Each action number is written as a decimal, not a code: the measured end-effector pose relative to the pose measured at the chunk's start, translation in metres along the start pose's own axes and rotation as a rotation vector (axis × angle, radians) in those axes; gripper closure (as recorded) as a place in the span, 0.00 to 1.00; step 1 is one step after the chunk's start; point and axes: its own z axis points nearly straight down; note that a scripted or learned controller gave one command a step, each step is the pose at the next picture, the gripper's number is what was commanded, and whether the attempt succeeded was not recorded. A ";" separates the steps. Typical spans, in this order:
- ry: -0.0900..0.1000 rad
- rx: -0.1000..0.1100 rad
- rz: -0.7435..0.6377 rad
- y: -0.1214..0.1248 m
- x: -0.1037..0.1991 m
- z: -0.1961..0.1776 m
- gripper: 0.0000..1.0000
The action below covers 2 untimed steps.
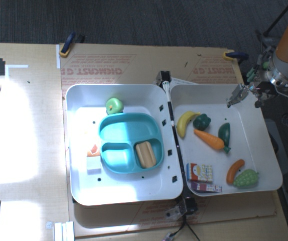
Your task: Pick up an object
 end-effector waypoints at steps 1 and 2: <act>0.001 0.001 0.000 0.005 0.053 0.126 0.00; 0.001 0.001 0.003 -0.042 0.048 0.150 0.00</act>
